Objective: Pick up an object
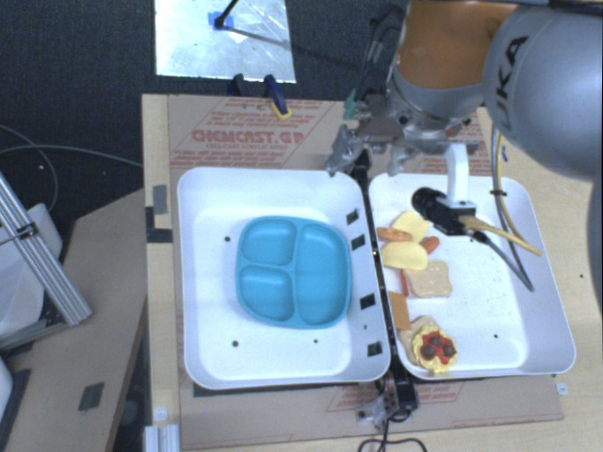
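Dark carpet lies around a bench topped with a cardboard sheet [245, 135], and two white bins sit on it side by side. Beyond the cardboard a silver sheet [224, 26] rests on the carpet, and a blue clamp [276, 97] sits at the cardboard's far edge.

The left bin [203, 252] holds a blue plate [292, 271] with compartments. The right bin [528, 318] holds small toy foods gathered along its left side. There is a yellow piece [412, 222] with an orange piece [399, 236] against it, then a toast slice [431, 279], a cracker [399, 309] and, at the near corner, a tart [433, 345] with red topping. The pieces overlap, so their edges are hard to separate.

The arm [528, 55] enters from the upper right, cut off by the frame, and its bulk hides much of the right bin's far rim. The gripper [367, 158] hangs over the far end of the divide between the bins, apart from the foods. It is blurred and seen from above, so whether it is open or shut cannot be told.
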Robot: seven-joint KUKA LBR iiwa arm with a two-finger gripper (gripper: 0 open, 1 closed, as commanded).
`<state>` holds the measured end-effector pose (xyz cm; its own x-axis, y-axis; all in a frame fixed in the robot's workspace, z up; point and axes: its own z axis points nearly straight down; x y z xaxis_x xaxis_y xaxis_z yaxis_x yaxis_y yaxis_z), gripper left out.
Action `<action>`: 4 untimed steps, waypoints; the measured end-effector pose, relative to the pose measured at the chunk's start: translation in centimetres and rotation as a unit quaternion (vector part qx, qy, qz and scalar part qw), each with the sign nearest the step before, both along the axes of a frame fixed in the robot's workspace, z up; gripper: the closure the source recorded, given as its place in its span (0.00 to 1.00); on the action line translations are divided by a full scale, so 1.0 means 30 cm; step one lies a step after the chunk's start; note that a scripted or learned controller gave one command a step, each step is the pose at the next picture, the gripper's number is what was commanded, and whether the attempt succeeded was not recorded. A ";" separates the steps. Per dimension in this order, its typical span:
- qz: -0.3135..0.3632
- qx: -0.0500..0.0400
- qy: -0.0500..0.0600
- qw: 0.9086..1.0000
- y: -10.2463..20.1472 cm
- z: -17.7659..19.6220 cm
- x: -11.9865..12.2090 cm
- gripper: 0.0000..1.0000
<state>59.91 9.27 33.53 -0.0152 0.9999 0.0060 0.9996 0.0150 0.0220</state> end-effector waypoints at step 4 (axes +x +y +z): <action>-0.010 -0.004 0.004 1.000 -0.136 -0.483 -0.188 0.00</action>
<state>54.27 5.19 19.03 0.0054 1.0000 -0.0027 0.9999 -0.0053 0.0138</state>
